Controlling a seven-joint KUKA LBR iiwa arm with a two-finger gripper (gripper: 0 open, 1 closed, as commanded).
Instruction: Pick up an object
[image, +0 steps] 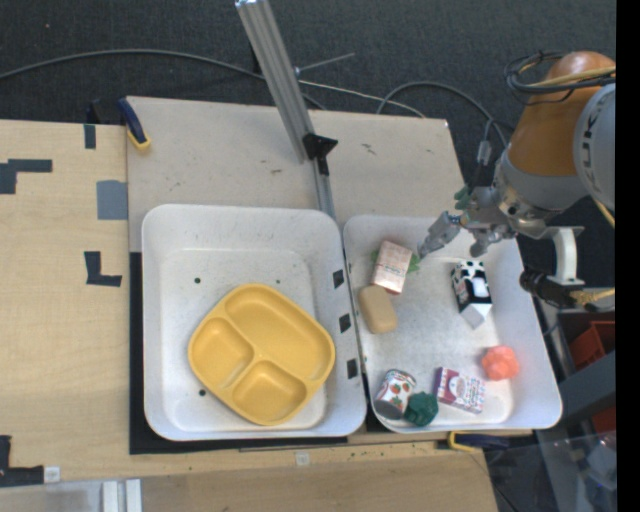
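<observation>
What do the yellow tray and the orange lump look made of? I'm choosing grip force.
The yellow tray looks like rigid moulded plastic: uniform colour, smooth rounded compartment walls, a slight sheen. The orange lump looks softer, perhaps foam or rubber: matte, with an irregular bumpy outline. It is too small in the picture to be sure.

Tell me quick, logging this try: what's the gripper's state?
Gripper: open, holding nothing, above the right bin near the small carton.

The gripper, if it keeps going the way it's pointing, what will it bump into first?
The gripper points down and to the left in the picture, toward the small tilted packet in the right bin. That packet is probably first, though how high the gripper is can't be judged.
</observation>
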